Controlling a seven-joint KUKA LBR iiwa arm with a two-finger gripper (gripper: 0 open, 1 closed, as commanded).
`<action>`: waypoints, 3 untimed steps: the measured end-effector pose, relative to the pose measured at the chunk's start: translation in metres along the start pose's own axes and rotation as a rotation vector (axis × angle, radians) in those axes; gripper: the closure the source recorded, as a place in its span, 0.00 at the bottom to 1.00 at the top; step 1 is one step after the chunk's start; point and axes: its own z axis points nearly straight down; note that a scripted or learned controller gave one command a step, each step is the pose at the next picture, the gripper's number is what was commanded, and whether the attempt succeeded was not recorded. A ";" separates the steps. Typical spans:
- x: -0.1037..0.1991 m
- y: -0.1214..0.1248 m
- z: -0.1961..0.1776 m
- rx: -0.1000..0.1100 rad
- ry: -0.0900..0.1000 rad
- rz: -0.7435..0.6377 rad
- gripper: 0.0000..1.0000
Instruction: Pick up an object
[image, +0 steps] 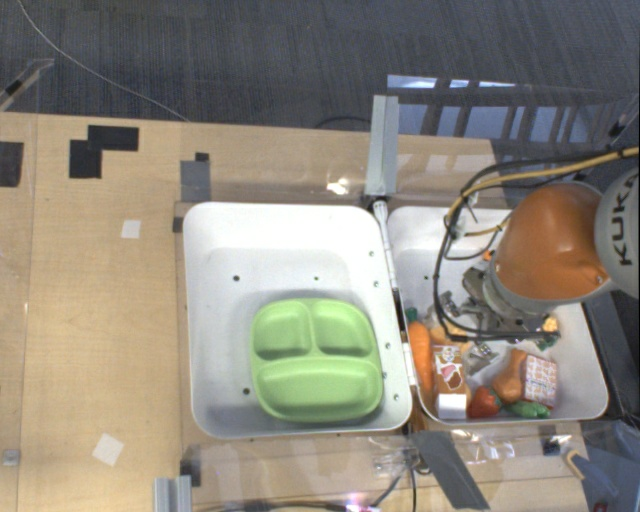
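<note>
- Camera view: the bench (100, 330) fills the left and centre of the frame, with two shallow white bins side by side on it.
- The left bin (215, 250) sits in the middle of the frame and holds a green divided tray (316, 358) in its lower half.
- The right bin (410, 235) lies at the right of the frame, and small things are piled in its lower part.
- An orange carrot (421, 355) lies along the right bin's left wall.
- A red tomato-like piece (485, 402) and a green vegetable (528, 409) rest near the bin's lower edge, beside a small printed box (539, 379) and a white block (452, 405).
- The arm (548, 245), with its orange band, reaches in from the right, over the right bin.
- The gripper (490, 330) hangs low just above the pile; I cannot tell whether it is open or closed, or whether it grips anything.
</note>
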 end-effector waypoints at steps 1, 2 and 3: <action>-0.006 -0.001 0.001 -0.008 0.010 0.041 0.00; -0.007 -0.001 0.001 -0.006 0.009 0.030 0.00; -0.009 -0.002 0.001 -0.009 0.011 0.053 0.00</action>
